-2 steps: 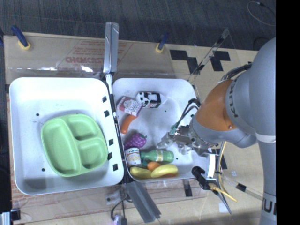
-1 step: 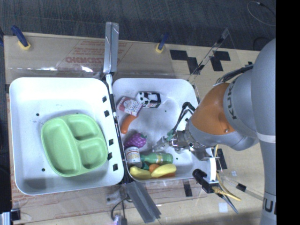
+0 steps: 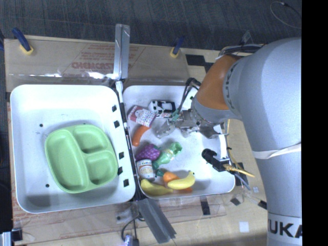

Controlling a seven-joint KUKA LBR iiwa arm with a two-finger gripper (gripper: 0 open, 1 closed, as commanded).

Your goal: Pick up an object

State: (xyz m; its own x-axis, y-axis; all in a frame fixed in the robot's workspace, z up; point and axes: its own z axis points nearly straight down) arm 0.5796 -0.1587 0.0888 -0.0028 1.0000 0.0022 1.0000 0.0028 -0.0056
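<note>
Toy food (image 3: 160,169) clutters the right bin (image 3: 215,186) on the bench (image 3: 61,53); end effector (image 3: 171,123) state unclear.

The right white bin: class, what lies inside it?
Right white bin: yellow banana, orange carrot, purple grapes, small jar, black-and-white cow toy. The grey arm covers its right side.

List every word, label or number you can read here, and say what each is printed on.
"KUK", cut off by the frame edge: grey arm base.
Red print, too blurred to read: cardboard behind the bins.
Label, too small to read: small jar.
Print, too small to read: red-and-white packet.
</note>
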